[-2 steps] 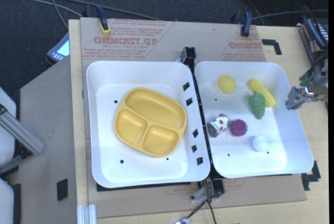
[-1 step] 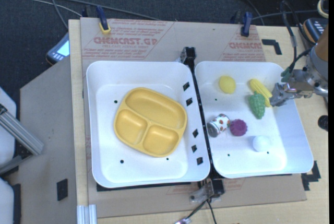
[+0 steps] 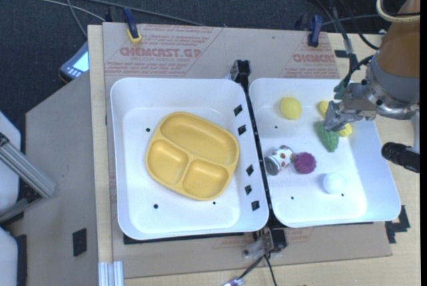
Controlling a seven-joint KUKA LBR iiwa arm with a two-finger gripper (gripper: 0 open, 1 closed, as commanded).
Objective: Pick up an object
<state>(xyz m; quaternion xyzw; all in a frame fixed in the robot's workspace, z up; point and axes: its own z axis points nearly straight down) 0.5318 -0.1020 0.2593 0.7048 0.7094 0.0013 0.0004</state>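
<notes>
Jaws [image 3: 335,119] sit low in the right bin [image 3: 373,211], directly over the green toy [image 3: 328,139], which pokes out just below/left of them, w/ a yellow piece [image 3: 344,131] touching alongside. Can't tell if jaws are released or clenched. Green toy's long axis runs roughly along the approach, so it lies nearly underneath, not off to a side.

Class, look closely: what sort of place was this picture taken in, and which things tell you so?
Most likely a robotics lab bench. A robot arm's hand hangs over a white bin of small toy objects, the board is clamped down with blue clamps, and cables trail across the floor.
</notes>
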